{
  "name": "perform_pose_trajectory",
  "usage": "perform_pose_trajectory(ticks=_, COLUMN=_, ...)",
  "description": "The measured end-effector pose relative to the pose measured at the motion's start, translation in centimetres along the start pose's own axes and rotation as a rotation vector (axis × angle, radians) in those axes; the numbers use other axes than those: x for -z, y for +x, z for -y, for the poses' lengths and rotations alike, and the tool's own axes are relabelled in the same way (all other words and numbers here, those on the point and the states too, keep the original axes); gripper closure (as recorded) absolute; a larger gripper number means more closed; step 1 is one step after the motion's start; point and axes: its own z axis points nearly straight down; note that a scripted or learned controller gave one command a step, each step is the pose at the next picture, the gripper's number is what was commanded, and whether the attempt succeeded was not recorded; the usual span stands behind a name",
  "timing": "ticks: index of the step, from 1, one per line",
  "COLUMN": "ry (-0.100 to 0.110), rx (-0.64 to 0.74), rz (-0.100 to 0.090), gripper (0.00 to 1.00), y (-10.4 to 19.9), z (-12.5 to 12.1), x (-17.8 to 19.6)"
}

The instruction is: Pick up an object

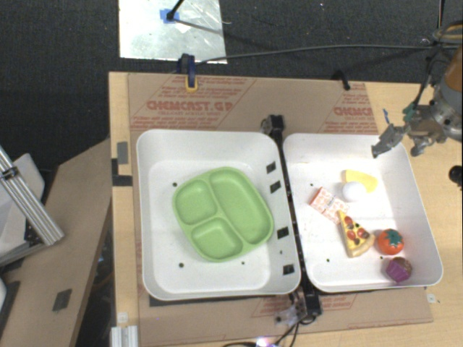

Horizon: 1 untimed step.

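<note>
Up-right of egg (pixel 353 191): gripper (pixel 400 142), jaws spread, nothing btwn them (hovering over right bin's (pixel 418 194) far corner). Egg lies down-left, nearest obj.

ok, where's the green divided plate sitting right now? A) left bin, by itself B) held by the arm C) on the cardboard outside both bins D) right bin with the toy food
A: the green divided plate lies flat in the left bin, while the pizza slice, tomato and the other toy food sit in the right bin.
</note>
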Motion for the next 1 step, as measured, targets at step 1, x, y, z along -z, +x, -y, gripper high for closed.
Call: perform_pose_trajectory(ticks=1, ry=-0.011, rx=0.003, rz=0.002, gripper=0.00, y=0.05, z=-0.22, x=0.66)
